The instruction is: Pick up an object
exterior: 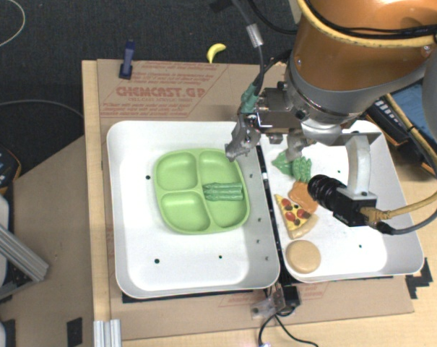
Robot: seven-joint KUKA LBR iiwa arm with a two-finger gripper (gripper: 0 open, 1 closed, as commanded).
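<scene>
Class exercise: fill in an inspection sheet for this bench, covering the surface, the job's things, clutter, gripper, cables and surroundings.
Surface: left bin and right bin, both white, side by side on a cardboard sheet.
Job's things: the left bin holds a green divided plate with a green toy vegetable in one compartment; the right bin holds a leafy green toy, pizza slice and round tan bun.
Clutter: blue clip on the cardboard; yellow banana-shaped piece beyond it.
Gripper: gripper over the bins' shared edge, beside the plate.
Cables: white cable on the floor; black lead at the front.
Surroundings: dark floor; aluminium rail.
</scene>
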